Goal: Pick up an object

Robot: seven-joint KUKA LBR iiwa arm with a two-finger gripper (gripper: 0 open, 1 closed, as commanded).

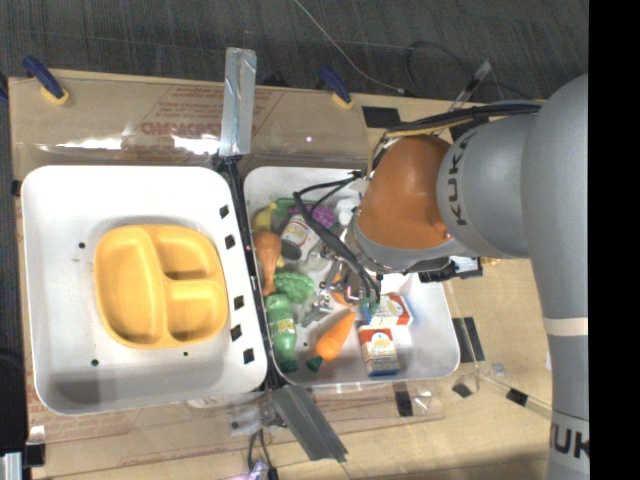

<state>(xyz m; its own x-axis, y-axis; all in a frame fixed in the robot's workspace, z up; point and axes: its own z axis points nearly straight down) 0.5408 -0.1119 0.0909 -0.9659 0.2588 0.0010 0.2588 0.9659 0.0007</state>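
Pincer (325, 303) just beside the toy carrot (333, 336).

You see two white bins (40, 268) on a tan bench (130, 108); the left one holds a yellow divided tray (160, 283). In the right bin lie an orange carrot (335, 336), green toys (292, 286), a purple piece (322, 214) and a red-and-white carton (380, 348). The arm (520, 188) is grey with an orange band (400, 203)
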